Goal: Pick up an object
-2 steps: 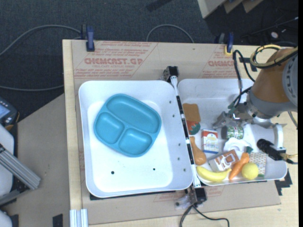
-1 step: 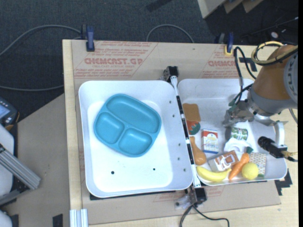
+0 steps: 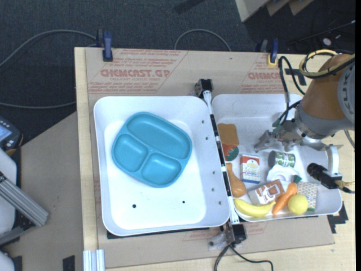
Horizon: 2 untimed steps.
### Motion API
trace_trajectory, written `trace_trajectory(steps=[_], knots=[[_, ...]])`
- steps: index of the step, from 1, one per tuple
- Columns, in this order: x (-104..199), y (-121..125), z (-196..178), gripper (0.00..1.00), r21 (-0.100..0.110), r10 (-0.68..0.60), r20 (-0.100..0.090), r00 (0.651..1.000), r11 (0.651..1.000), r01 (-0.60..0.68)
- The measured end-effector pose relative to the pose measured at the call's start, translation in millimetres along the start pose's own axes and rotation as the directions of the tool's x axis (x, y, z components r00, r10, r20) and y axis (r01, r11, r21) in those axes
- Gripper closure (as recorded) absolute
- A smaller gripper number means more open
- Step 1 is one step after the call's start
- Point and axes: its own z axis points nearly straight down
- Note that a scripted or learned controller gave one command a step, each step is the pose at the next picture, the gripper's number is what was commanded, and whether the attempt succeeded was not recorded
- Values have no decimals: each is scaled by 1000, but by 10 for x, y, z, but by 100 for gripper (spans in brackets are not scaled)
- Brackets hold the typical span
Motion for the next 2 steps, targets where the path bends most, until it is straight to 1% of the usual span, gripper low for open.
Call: trace_trajectory(steps=[1,2], knots=[[647,-30,83,0,-4,0,14,1000,1000,0],[451,-353,96,0,3,4,1,1000,1000,-4]])
